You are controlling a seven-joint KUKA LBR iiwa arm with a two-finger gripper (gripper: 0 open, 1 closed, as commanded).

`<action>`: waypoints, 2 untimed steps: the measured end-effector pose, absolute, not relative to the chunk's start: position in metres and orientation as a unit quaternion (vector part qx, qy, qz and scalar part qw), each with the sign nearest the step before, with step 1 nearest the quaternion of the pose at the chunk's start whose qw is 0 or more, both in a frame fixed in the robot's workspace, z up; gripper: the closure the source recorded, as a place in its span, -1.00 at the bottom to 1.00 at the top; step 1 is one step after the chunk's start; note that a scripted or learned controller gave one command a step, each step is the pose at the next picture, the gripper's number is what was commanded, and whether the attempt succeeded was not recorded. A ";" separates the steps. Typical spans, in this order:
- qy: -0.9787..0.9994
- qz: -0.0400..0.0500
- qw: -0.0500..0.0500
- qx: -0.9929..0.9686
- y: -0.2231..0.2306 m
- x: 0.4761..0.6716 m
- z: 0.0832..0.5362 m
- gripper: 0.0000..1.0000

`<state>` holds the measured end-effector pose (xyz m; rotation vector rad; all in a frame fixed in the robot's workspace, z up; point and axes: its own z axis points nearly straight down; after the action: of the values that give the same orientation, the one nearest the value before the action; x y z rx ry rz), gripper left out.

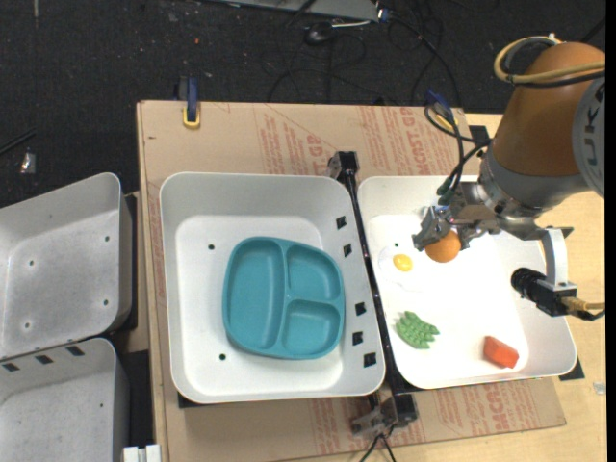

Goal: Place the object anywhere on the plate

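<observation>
A teal divided plate [284, 296] lies flat in the left white bin [183, 258]. Over the right bin [549, 301], near its upper left part, my gripper [446, 236] points down. A small round orange fruit [443, 249] sits between the fingers, and the gripper is shut on it. The fruit is well to the right of the plate, across the divider between the bins.
In the right bin a white-and-yellow fried egg toy [399, 261] lies just left of the fruit. A green pea pod [417, 329] lies near the bin's front left. A red-orange piece [500, 351] lies at the front right. A spare grey tray [58, 258] sits at the far left.
</observation>
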<state>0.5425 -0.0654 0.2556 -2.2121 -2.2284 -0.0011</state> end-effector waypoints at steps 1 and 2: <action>-0.710 0.000 0.001 -0.704 -0.005 0.547 0.242 1.00; -0.710 0.000 0.000 -0.704 0.052 0.547 0.248 1.00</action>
<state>0.5467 0.0522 0.2475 -2.2113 -2.2304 -0.0012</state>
